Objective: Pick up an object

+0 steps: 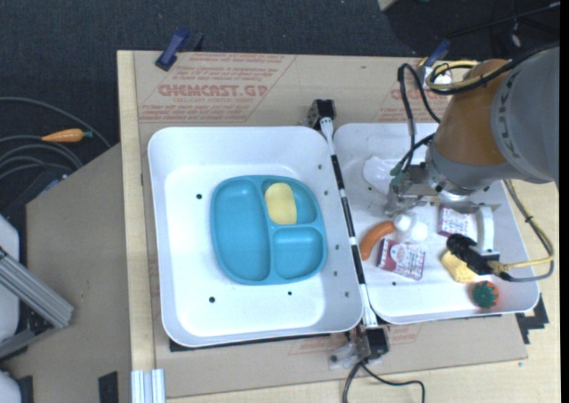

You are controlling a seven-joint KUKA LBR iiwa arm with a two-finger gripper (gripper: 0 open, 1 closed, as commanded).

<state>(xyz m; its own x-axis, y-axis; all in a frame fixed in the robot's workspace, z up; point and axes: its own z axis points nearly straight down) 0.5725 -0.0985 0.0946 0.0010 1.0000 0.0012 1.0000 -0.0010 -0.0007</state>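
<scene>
The tool (pixel 404 205) is low in the crowded right white plastic bin (pixel 356 139), just above a small white lump (pixel 411 228) and an orange sausage-shaped toy (pixel 375 238) by the left wall; I cannot tell its grip. The left white bin (pixel 178 241) has open floor around a blue divided tray (pixel 258 237)

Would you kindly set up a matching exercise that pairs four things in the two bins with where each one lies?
Things:
1. blue divided tray
2. yellow item
3. orange carrot-shaped toy
4. small green and red toy

Places:
A. right bin, near its front right corner
B. top right compartment of the tray
C. middle of the left bin
D. right bin, close to the divider between the bins

Pairs: 1-C, 2-B, 3-D, 4-A
</scene>
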